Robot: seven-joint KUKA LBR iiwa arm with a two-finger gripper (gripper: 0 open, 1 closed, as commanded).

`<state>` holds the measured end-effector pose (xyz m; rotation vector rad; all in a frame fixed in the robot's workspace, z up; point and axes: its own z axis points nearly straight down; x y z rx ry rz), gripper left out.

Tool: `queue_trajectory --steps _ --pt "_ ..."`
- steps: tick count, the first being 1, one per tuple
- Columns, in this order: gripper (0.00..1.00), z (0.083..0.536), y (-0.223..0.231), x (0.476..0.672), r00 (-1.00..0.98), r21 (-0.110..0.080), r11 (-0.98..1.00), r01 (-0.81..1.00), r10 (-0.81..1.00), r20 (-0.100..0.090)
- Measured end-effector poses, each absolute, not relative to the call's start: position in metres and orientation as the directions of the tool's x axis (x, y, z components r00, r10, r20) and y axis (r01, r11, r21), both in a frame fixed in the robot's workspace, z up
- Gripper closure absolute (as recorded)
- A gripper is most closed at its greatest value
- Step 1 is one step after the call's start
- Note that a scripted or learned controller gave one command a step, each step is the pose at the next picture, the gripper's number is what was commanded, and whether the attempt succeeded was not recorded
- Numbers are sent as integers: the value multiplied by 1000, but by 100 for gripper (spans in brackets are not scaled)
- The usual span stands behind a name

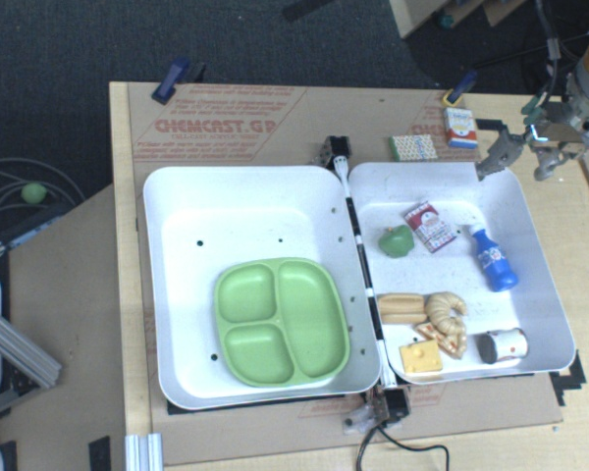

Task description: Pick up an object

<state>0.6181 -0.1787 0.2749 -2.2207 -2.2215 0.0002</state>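
Note:
My gripper [519, 160] hangs open above the far right corner of the right bin [530, 219], with nothing between its fingers. Below it in that bin lie a blue bottle [492, 259], a small red and white box [430, 227], a green pepper-like item [398, 241], a bread roll [402, 308], a croissant [448, 322], a yellow cheese wedge [420, 357] and a white can with a dark end [502, 345]. The nearest of them, the blue bottle, is well in front of the gripper.
The left bin [177, 224] holds a green divided plate [279, 320]. Behind the right bin, on the brown board, lie a small patterned card [414, 147] and a small carton [459, 127]. Blue clamps sit at the board's far edge.

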Motion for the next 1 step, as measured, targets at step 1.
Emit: queue_trajectory --steps 1 --pt "0 176 -153 606 -1 -1 1 1000 1000 0"
